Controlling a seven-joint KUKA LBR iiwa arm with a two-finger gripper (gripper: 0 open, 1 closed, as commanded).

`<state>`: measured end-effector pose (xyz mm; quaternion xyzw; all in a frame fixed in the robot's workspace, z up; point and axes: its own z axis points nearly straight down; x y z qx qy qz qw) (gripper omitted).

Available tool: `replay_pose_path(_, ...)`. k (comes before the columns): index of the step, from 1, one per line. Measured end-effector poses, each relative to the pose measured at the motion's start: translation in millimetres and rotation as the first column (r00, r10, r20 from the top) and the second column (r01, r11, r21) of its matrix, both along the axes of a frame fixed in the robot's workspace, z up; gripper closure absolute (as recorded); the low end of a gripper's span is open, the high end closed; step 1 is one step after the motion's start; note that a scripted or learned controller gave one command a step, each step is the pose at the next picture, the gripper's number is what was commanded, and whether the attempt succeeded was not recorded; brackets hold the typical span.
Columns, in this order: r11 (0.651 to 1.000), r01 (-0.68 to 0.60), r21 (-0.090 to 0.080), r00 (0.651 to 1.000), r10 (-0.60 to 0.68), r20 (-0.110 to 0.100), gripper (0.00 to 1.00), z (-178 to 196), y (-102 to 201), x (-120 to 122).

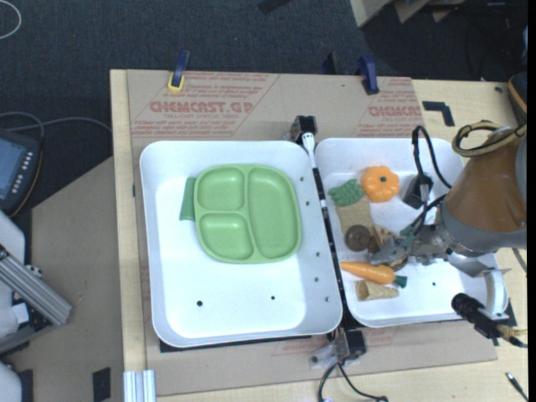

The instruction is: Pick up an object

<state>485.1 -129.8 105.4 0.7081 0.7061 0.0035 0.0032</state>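
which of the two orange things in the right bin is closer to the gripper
The carrot, lying long and thin just below-left of the gripper. The round orange pumpkin sits farther off, toward the bin's far side.

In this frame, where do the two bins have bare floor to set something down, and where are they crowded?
The left bin has bare floor in front of and left of the green divided plate. The right bin is crowded: pumpkin, green piece, brown round piece and carrot cluster beside the gripper. Bare floor remains near its front right corner.
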Motion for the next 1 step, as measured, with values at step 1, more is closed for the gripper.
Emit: replay_pose_path(1,1.0,-0.002,0.002,1.0,0.002,-0.014,0.0,-22.0,0.7,-0.4)
